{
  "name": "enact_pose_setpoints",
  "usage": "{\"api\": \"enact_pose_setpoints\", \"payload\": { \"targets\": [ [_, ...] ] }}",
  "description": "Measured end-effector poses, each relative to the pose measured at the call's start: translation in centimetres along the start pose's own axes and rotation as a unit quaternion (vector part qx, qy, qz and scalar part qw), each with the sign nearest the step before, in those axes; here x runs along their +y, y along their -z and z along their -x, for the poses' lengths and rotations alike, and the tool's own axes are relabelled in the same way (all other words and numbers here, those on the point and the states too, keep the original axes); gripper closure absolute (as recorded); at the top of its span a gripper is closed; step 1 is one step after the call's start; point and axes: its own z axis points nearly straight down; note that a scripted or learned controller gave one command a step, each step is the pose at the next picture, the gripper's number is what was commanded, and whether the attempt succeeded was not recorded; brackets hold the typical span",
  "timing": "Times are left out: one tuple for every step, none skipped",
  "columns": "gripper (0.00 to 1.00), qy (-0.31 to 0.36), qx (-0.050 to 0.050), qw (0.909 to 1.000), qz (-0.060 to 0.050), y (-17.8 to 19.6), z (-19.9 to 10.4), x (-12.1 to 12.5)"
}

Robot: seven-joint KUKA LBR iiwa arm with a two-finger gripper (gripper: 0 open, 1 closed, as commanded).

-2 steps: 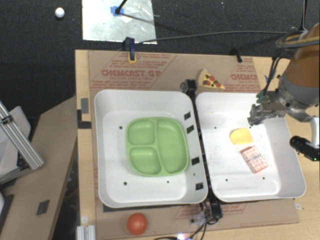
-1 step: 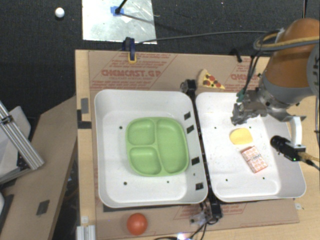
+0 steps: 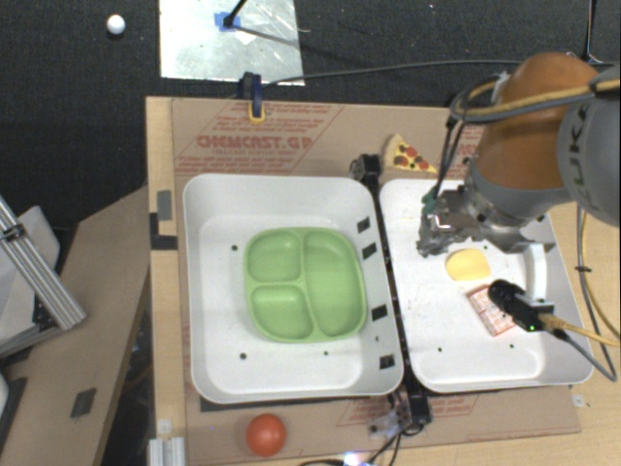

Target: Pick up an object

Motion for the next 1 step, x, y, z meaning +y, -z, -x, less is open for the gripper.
{"api": "enact_pose_setpoints", "payload": {
  "targets": [
    [1.00, 0.000, 0.000, 1.0000, 0.000, -1.58, -5.54, -0.75]
  ]
}}
